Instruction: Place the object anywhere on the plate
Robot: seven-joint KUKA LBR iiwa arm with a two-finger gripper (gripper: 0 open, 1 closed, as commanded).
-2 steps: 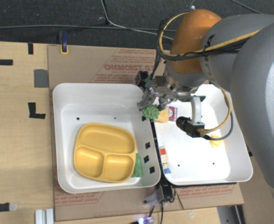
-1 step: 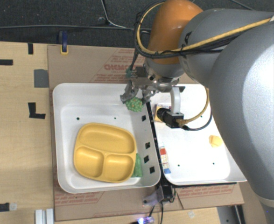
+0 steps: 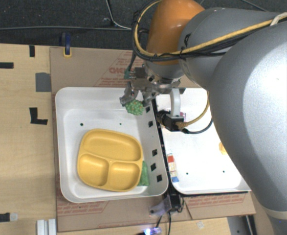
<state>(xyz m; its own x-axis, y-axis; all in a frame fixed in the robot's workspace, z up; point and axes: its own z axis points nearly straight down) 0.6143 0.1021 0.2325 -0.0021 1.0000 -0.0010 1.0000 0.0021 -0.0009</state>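
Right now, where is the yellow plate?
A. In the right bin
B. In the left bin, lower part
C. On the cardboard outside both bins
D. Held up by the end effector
B: the yellow plate lies flat on the floor of the left bin, toward its near edge, below the end effector.

Prob. a robotics lab: cardboard-topped bench (image 3: 16,131), white bins (image 3: 65,131), loose cables (image 3: 109,13).

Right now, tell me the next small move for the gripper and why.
Probably carry the green object toward the camera and slightly left, then lower it. It appears to sit at the fingertips of the gripper, above the left bin's far right corner, while the yellow plate lies nearer the camera, so it isn't over the plate yet.
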